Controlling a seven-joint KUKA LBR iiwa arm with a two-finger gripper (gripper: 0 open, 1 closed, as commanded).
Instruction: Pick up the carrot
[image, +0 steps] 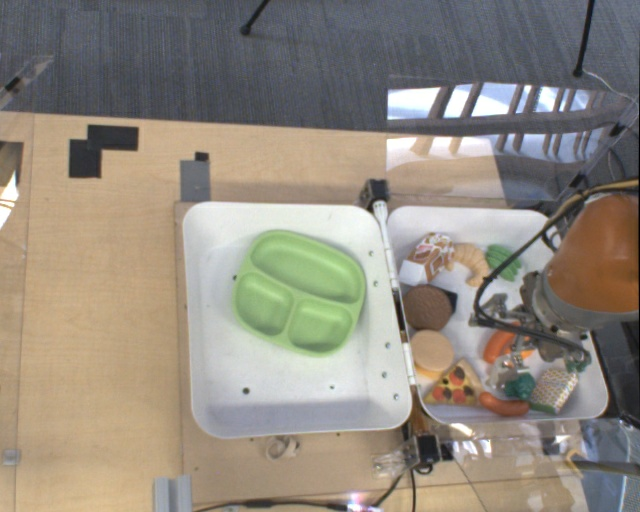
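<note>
Two shallow white bins (200, 300) share the counter. Small orange carrot (497, 345) lies at five o'clock in the right one, under hovering jaws (520, 345); spread unclear. Approach step; descent follows.

Divided plate (298, 291) sits in left bin (215, 400). Food toys fill right bin (402, 225), carrot (497, 346) near gripper (522, 350)

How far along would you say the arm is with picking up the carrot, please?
Done: the gripper is down in the right bin, right at the carrot. In hand: closing in on it; no grasp is visible. Left: gripping the carrot and lifting it clear of the neighbouring toy food.
</note>
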